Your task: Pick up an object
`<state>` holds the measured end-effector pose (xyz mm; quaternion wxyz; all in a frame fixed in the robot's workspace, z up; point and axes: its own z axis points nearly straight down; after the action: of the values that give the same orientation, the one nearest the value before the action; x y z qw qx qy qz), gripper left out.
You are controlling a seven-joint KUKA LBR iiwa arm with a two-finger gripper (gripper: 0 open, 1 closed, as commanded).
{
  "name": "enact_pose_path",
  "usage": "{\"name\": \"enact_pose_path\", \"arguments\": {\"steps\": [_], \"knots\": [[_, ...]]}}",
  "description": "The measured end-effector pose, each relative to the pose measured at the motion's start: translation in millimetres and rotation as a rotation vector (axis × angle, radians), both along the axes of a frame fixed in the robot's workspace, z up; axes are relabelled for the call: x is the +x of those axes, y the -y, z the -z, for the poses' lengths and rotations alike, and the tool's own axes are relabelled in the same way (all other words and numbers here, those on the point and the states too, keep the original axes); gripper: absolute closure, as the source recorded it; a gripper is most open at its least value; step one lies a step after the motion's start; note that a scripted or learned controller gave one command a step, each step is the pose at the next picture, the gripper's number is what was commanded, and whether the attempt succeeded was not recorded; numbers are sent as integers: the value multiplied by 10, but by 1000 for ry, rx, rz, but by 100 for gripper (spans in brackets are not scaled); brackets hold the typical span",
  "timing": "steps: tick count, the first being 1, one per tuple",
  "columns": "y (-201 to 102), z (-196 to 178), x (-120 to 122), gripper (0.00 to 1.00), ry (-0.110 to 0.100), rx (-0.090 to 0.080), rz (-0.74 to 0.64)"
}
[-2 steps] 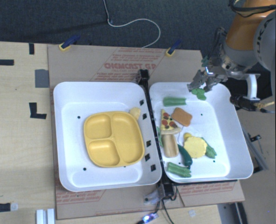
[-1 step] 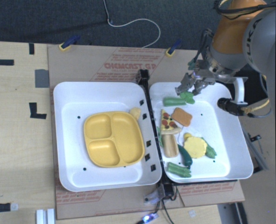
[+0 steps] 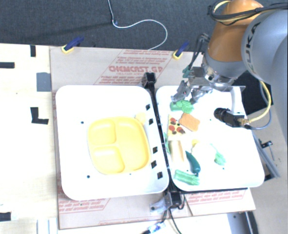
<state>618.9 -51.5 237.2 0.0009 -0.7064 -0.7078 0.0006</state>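
Metal claw meets a lumpy, perhaps soft, green object.

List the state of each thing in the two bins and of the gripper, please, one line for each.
Yellow plate: lies flat, right way up, in the left bin.
Green toy: at the top of the right bin, under the gripper.
Orange piece: lies flat, untouched.
Teal piece: lies flat, untouched.
Gripper: low over the green toy; whether it holds it, I cannot tell.
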Motion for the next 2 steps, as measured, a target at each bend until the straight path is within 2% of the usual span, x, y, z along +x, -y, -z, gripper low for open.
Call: {"name": "enact_pose_path", "arguments": {"steps": [1,2], "knots": [[-487,-6,-275,100,-2,0,-3],[-668,39,-459,100,-2,-1,0]]}}
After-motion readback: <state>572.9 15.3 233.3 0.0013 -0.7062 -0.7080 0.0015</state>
